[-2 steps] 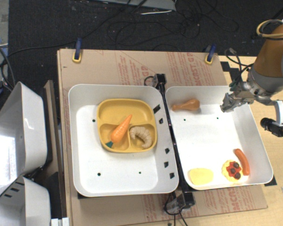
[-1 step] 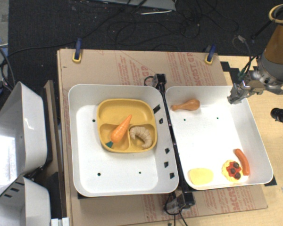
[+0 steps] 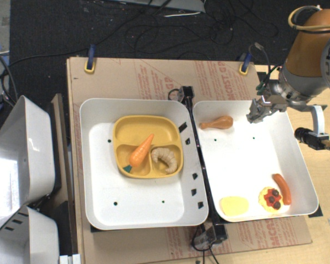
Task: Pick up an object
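Note:
My gripper (image 3: 257,115) hangs over the far edge of the right bin (image 3: 253,164), its dark fingers pointing down and to the left. Just left of it a brown chicken drumstick (image 3: 218,124) lies on the bin floor, a short gap away from the fingers. At the near side of the same bin lie a yellow disc (image 3: 234,205), a small pizza piece with dark toppings (image 3: 271,198) and an orange-red sausage (image 3: 282,188). In the left bin (image 3: 99,197) a yellow divided plate (image 3: 133,128) holds a carrot (image 3: 141,150) and a pale shrimp (image 3: 165,158).
The black divider (image 3: 196,158) runs between the two bins. Cardboard (image 3: 148,76) lies under both bins, held by yellow clamps (image 3: 89,65) at the back. White containers (image 3: 19,164) stand at the far left. Cables cross the dark floor behind.

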{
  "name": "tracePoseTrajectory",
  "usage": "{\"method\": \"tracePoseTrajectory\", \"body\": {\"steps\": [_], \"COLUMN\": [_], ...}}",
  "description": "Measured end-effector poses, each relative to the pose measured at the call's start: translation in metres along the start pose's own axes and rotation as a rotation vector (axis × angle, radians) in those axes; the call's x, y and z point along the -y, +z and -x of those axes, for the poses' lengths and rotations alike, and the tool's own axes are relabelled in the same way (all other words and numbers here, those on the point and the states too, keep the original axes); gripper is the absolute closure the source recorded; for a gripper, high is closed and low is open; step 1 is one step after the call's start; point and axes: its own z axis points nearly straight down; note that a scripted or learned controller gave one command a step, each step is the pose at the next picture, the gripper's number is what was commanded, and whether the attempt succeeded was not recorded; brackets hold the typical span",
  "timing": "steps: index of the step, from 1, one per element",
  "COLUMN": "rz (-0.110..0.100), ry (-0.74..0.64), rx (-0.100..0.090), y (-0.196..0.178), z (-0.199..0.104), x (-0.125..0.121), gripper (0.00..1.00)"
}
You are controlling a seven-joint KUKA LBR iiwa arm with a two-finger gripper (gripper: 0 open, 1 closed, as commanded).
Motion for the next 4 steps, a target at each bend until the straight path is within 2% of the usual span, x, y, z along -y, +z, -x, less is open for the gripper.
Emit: {"method": "tracePoseTrajectory", "body": {"steps": [1,2,3,4], "rz": [0.002,0.0,0.003,0.001], "ry": [-0.001,0.0,-0.001,-0.001], "rx": [0.0,0.0,0.0,0.0], "y": [-0.014,-0.009,-0.012,-0.011], "z": [-0.056,-0.101,-0.161,-0.225], "x": [-0.003,-0.005,-0.016,-0.016], "gripper": [1.0,1.0,1.0,1.0]}}
